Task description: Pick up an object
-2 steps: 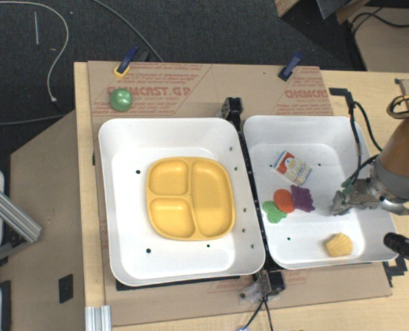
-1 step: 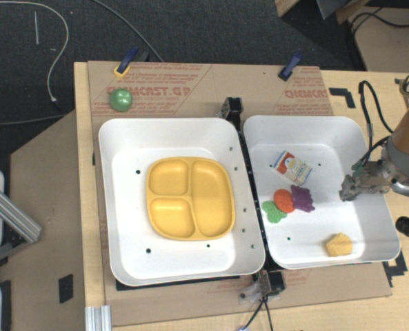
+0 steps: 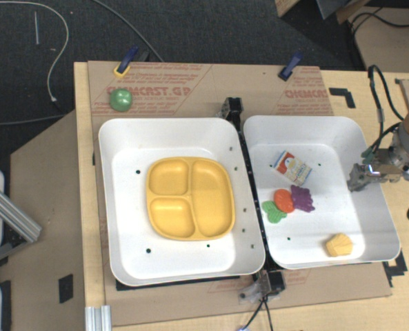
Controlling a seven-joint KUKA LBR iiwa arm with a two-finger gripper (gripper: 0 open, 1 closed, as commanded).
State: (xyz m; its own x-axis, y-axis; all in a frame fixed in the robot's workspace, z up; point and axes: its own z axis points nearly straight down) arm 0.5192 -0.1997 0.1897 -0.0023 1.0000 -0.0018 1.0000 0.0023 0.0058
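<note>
The right bin [image 3: 307, 133] serves as the landmark. Nearest the viewer, in that bin's front right corner, lies a small yellow block [image 3: 339, 245], clear of everything else. A little farther in, near the bin's middle and toward its left wall, three small toys cluster: a green piece [image 3: 274, 214] at the front left, an orange-red piece [image 3: 283, 200] touching it, and a purple piece [image 3: 302, 199] just beside the orange one on its right. Farther back again, just beyond this cluster, a small printed card or packet [image 3: 291, 167] with red, white and blue on it lies tilted on the bin floor.

At the bin's right wall, about level with the card, hangs the pincer [image 3: 359, 177]; it sits over the rim area, well apart from the toys, with nothing visible between its tips. Whether it stands wide or narrow cannot be told from this slant.

To the left of the right bin, touching it along the shared edge, sits the left bin [image 3: 121, 143], which holds a yellow divided plate [image 3: 190, 198] with three compartments. Beyond both bins, on the cardboard-covered desk [image 3: 190, 88], a green ball [image 3: 121, 100] rests far to the back left, with a blue-and-yellow clamp [image 3: 126, 61] just behind it and a blue clamp [image 3: 290, 66] behind the right bin.
</note>
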